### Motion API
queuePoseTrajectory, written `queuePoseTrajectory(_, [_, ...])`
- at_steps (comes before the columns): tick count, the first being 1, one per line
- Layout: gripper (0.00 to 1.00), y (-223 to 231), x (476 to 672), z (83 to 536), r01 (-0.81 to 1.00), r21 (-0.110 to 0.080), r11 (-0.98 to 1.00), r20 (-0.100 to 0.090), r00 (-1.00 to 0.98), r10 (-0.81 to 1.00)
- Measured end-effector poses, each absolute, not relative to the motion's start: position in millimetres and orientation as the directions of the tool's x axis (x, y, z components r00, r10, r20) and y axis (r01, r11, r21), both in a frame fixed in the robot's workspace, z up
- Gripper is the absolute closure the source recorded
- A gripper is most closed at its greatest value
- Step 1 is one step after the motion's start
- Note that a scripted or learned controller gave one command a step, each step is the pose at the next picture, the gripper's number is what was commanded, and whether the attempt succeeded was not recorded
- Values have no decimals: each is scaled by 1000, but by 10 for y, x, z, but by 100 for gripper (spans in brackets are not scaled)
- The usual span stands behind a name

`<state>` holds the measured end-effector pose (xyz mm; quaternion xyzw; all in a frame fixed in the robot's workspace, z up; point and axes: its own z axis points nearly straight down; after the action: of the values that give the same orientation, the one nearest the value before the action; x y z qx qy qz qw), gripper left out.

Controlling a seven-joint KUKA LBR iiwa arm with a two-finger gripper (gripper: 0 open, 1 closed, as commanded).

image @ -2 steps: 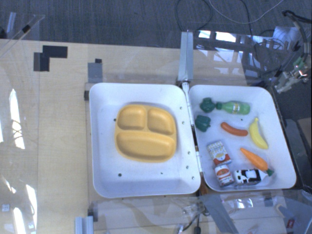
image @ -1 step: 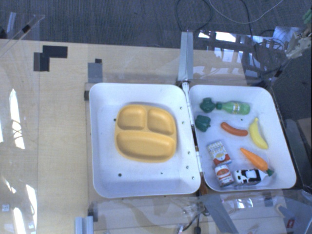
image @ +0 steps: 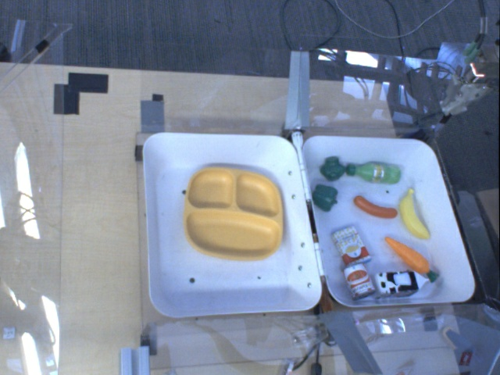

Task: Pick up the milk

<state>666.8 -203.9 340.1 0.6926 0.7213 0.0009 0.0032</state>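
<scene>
The milk (image: 400,283) is a small black-and-white cow-patterned container lying on its side in the front right corner of the right bin (image: 445,186). A red-and-white can (image: 358,280) lies just to its left, almost touching it. An orange carrot (image: 408,256) lies right behind it.
The right bin also holds a small carton with an orange label (image: 350,244), a banana (image: 413,214), a hot dog (image: 376,207), a green bottle (image: 375,173) and two green vegetables (image: 325,197). A yellow divided plate (image: 234,212) sits in the left bin (image: 164,233). Cables (image: 457,92) hang at the back right.
</scene>
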Motion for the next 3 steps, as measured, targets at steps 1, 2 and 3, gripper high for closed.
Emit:
queuePoseTrajectory(1, [100, -1776, 6346, 2280, 862, 2, -507, 0, 507, 862])
queuePoseTrajectory(2, [100, -1893, 6702, 2075, 705, 4, -709, 1, 709, 705])
queuePoseTrajectory(3, [100, -1544, 6109, 3572, 777, 7, -630, 4, 630, 777])
